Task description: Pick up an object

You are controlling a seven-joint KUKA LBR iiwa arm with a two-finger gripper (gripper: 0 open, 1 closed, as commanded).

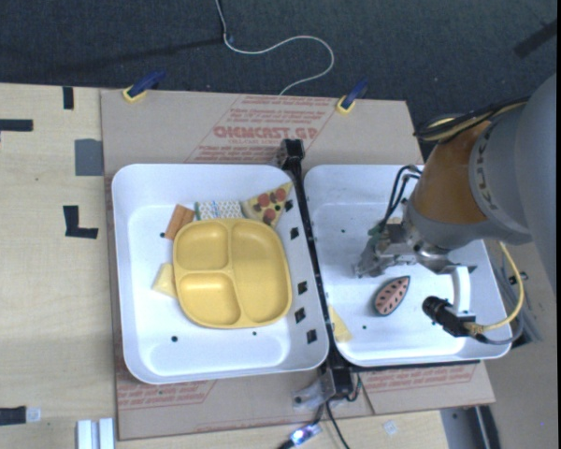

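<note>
arm: I see it reaching in from the right over the right bin (355, 344) | jaws: gripper (381, 255) low over the bin floor, can't tell how the jaws stand | target: brown spotted object (390, 295) on the floor just near of it, apart | left bin (131, 251): yellow divided plate (232, 272) on flat items

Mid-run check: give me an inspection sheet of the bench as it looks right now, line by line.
Surface: two shallow white bins, left bin and right bin, on brown cardboard.
Job's things: small brown speckled oval object lying in the right bin.
Clutter: yellow divided plastic plate in the left bin, over flat card pieces.
Grippers: gripper low in the right bin, just up-left of the oval; jaws unclear.
Cables: thin white cable on the dark floor; yellow cable by the arm.
Surroundings: wooden benchtop with black marks.
</note>
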